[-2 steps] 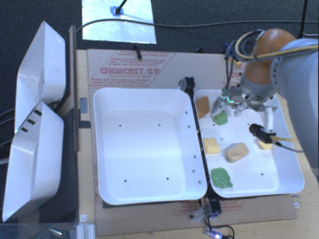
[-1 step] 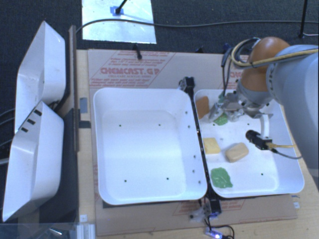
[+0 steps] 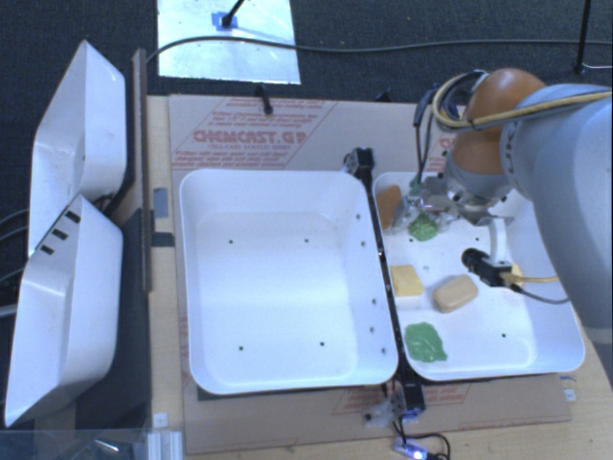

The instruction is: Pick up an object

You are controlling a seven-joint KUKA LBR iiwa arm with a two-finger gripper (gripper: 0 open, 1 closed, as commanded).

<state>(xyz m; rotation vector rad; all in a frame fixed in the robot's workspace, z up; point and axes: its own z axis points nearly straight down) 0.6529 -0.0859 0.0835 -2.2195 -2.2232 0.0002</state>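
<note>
Two white bins sit side by side, and the right bin (image 3: 551,353) holds all the objects. Nearest the camera lies a flat green piece (image 3: 424,341), then a yellow block (image 3: 406,280) and a tan oval lump (image 3: 455,293) just beside it. Farther back a small green object (image 3: 422,227) lies at the gripper (image 3: 424,209), with an orange-brown block (image 3: 388,205) against the bin's left wall. The grey arm (image 3: 560,161) reaches in from the right, wrist bent steeply down. Whether the hand is apart or together, I cannot tell. The grasp attempt on that small green object seems in hand; next would come a firm closure and a straight lift clear of the wall.
</note>
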